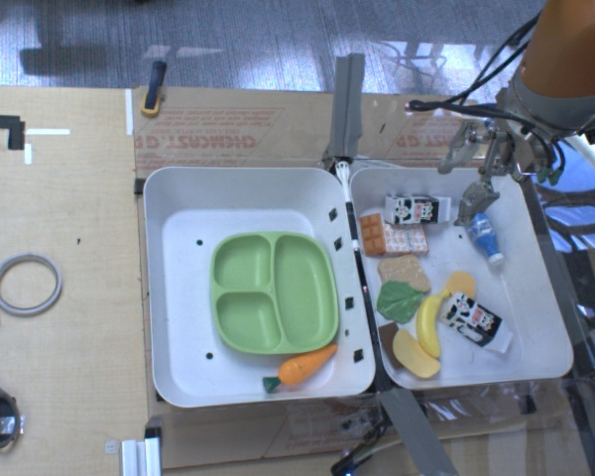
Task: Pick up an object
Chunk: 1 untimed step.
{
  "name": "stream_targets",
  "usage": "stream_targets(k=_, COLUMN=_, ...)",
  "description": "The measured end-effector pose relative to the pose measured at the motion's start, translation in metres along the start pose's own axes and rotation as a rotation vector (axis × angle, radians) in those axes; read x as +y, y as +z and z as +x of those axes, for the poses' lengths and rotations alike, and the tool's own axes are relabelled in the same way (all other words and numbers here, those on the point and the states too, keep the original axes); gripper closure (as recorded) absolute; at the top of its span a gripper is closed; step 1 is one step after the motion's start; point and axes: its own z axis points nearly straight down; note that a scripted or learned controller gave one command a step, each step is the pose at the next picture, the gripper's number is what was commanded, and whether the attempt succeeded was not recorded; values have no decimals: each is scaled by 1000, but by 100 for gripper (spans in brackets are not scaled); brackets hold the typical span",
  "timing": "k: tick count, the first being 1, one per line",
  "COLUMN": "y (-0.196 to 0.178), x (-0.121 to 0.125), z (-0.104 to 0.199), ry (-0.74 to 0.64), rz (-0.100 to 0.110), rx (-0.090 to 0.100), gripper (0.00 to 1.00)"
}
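Observation:
My gripper [468, 180] hangs over the back of the right bin [541, 296], open, with nothing between its fingers. One fingertip [474, 206] points down just above a small blue bottle [486, 238] that lies by the bin's right wall. To the left of the gripper lies a black-and-white carton [416, 209]. Further forward are an orange waffle piece [373, 234], a pink wafer [407, 239], a bread slice [405, 269], a green leaf [402, 300], a banana [429, 323] and a second cow-pattern carton [471, 318].
The left bin [174, 266] holds a green divided plate [275, 293] and a carrot [302, 365] at its front. A grey post [347, 107] stands behind the wall between the bins. A grey tape ring [25, 284] lies on the bench at far left.

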Motion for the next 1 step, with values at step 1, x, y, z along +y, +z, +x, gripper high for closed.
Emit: stream_targets(k=1, y=169, x=-53, z=4, ry=-48, rz=0, rx=2, gripper=0)
